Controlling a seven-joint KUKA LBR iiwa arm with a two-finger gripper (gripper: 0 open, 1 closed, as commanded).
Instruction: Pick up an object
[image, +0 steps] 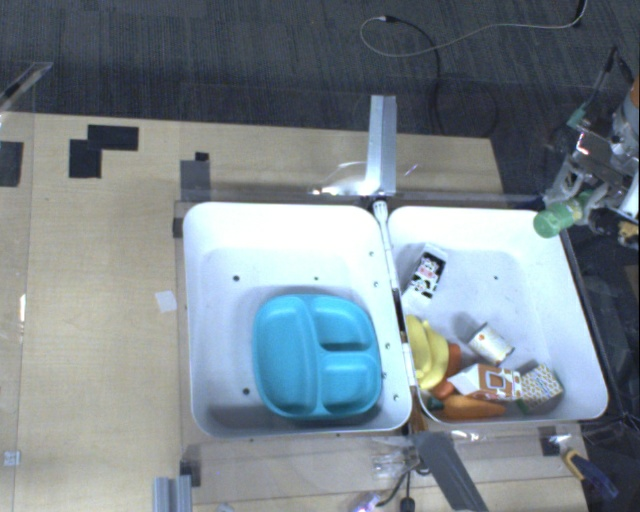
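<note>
My gripper (563, 207) hangs over the far right corner of the right bin (500, 232), at the end of the arm coming in from the right. A small round green object (553, 221) sits between its fingertips, raised above the bin's rim. Lower in the right bin lie a black-and-white small box (428, 273), a yellow banana (428, 354), an orange carrot (470, 406), a small white can (491, 343) and a patterned packet (525, 384).
A blue divided plate (318, 354) lies in the left bin (280, 235). A metal post (382, 150) stands behind the divider between the bins. Cables run over the dark floor at the back.
</note>
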